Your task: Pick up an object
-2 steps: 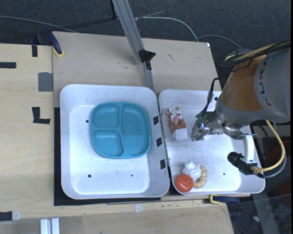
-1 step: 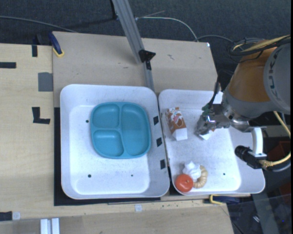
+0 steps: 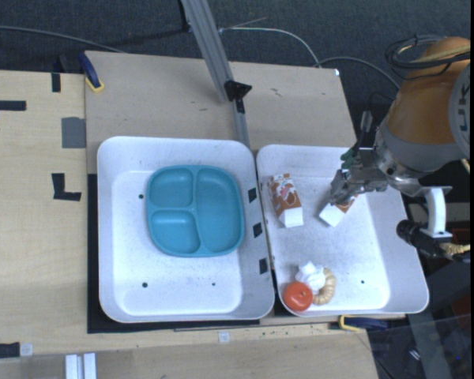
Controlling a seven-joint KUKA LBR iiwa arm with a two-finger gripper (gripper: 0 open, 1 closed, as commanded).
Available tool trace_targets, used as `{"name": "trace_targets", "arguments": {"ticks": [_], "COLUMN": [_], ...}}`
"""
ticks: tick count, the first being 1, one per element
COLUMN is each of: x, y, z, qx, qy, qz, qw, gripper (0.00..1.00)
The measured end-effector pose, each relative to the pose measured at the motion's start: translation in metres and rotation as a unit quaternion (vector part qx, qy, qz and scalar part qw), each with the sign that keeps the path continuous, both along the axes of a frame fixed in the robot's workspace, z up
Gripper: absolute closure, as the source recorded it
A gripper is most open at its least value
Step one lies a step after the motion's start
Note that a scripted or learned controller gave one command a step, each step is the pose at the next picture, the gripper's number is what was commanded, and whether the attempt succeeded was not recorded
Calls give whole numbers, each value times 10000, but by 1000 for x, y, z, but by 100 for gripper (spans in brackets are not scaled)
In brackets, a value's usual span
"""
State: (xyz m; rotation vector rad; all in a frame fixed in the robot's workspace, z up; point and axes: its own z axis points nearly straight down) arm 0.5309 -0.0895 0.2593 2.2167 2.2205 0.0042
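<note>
My gripper [image 3: 346, 189] hangs over the right bin [image 3: 379, 290], at its upper right part. Directly at its tip lies a small white block with a brown end [image 3: 332, 214], tilted; the brown end is partly hidden under the gripper. A brown and white carton [image 3: 285, 200] lies to the left of it, near the bin's left wall. At the bin's front sit a red tomato [image 3: 298, 296] and a tan ring-shaped pastry with a white piece on it [image 3: 320, 283], touching each other.
The left bin [image 3: 118, 283] holds a teal divided plate [image 3: 196, 210]. A grey metal pole [image 3: 209, 38] slants in from the top to the bins' shared back edge. The grey and orange arm [image 3: 426, 117] fills the right side.
</note>
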Motion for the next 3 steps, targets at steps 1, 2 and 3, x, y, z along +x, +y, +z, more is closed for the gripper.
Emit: {"name": "trace_targets", "arguments": {"ticks": [1, 2, 3], "x": [17, 35, 39], "y": [50, 102, 160], "z": [3, 2, -1], "qx": [12, 10, 11], "qy": [26, 28, 32], "qz": [26, 25, 28], "qw": [10000, 10000, 10000], "gripper": [100, 100, 100]}}
